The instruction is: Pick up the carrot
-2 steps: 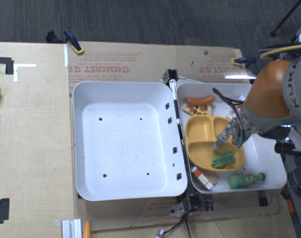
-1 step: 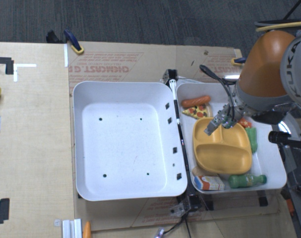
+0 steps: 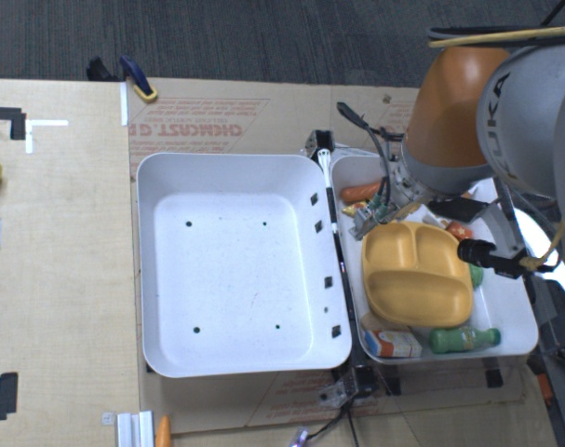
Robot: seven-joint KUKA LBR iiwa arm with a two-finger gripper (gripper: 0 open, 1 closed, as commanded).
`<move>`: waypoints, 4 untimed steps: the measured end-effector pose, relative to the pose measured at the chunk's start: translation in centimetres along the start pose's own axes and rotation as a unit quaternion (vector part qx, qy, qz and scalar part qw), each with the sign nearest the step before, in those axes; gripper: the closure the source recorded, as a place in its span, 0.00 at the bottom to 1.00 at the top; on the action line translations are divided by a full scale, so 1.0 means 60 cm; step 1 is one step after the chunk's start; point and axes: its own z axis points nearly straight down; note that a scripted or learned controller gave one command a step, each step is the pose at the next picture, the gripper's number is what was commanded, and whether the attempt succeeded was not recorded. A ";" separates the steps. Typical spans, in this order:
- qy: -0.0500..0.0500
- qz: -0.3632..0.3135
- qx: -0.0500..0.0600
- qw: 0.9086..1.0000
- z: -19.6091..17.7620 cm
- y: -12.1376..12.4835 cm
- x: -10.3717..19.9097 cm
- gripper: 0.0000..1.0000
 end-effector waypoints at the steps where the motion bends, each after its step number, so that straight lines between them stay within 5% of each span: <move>1: 0.001 0.118 0.001 0.993 0.031 0.002 0.124 1.00; 2: -0.001 0.010 -0.001 1.000 -0.176 -0.028 -0.003 1.00; 3: -0.001 0.009 -0.001 1.000 -0.176 -0.027 -0.002 0.00; 4: 0.001 0.020 0.001 1.000 0.031 0.010 0.000 0.00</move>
